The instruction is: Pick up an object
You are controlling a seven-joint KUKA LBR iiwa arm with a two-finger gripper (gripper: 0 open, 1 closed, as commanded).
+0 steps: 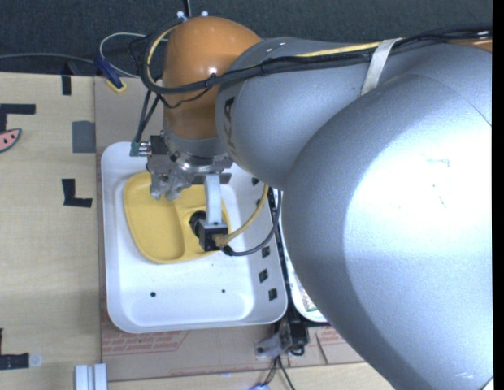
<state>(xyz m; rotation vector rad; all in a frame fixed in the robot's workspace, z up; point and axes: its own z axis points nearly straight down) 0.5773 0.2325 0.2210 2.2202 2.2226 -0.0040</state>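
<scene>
Pale bench [41, 258] carries a white bin [187, 299], with a yellow object [154, 230] lying toward its 10 o'clock side. Over the object's 12 o'clock edge hangs the gripper [167, 184]; open or closed cannot be told.

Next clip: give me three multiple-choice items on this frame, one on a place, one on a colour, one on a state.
1. Where does the rounded flat yellow piece lie?
A in the shallow white bin; B on the brown bench; C on top of the arm.
2. What colour is the arm's rounded section above the hand?
A blue; B orange; C green.
3. How does the yellow piece show?
A whole; B partly covered by the hand; C hanging outside the bin.

Key: 1 A, white walls ring it. 2 B, the section is plainly orange. 3 B, the hand overlaps its upper part.
</scene>
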